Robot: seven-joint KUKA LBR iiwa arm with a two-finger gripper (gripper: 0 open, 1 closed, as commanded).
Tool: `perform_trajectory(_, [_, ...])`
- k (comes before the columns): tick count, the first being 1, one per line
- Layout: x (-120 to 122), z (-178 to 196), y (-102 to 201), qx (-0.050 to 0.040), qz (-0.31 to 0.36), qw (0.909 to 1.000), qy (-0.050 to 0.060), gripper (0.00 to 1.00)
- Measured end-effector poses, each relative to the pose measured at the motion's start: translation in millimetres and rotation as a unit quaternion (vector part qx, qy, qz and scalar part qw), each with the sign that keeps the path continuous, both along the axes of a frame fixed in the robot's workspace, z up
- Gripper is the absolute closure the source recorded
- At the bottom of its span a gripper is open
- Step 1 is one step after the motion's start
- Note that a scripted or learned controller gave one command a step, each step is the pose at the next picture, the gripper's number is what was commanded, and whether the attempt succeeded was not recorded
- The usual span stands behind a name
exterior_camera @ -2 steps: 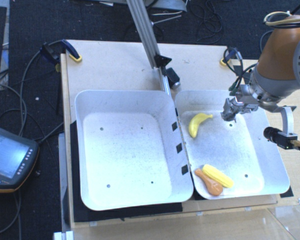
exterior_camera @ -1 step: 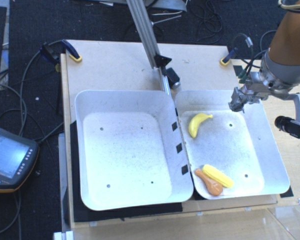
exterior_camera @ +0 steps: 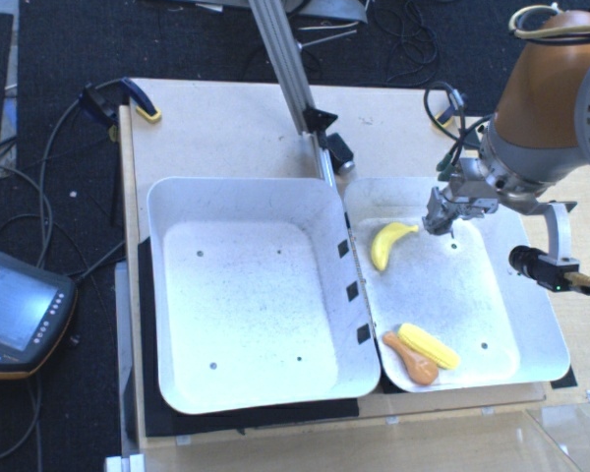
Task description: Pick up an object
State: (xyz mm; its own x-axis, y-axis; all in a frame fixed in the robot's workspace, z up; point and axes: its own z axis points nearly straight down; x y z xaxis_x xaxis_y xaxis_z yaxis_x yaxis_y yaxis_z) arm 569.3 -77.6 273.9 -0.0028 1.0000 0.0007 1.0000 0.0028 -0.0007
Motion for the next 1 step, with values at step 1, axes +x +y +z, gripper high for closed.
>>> perform_trajectory(1, [-8.3,-3.6,59.1,0.0001,0.001,1.0,0.0,1.0])
